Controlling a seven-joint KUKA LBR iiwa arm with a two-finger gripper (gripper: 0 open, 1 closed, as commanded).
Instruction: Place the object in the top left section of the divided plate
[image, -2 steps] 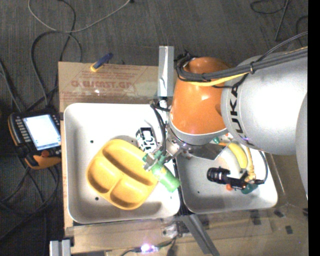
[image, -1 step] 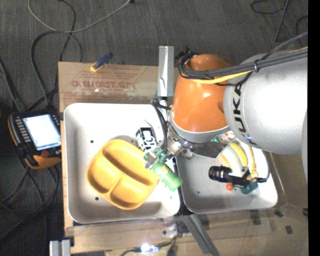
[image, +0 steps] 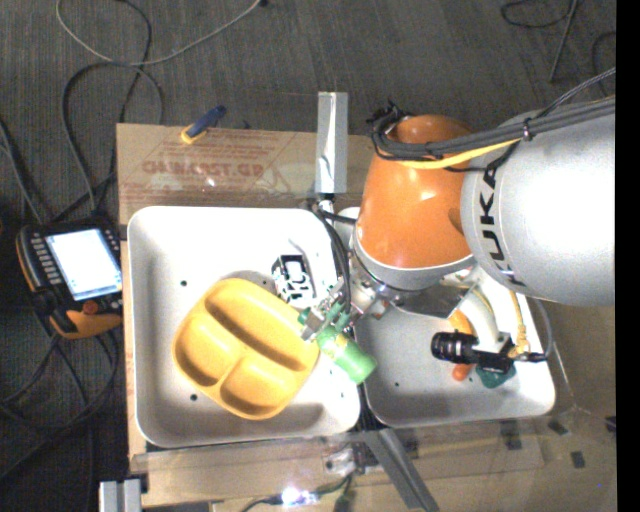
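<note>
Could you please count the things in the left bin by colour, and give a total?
Yellow: 1, the divided plate
Green: 1, a green object at the right rim of the left bin
Black and white: 1, a small patterned object
Total: 3

The grey arm (image: 550, 200) enters from the right of the view, its orange band (image: 415, 205) lies near the centre above the wrist (image: 400, 285), and the wrist angles downward and leftward, with the pincer (image: 328, 318) at its lower-left end.
</note>
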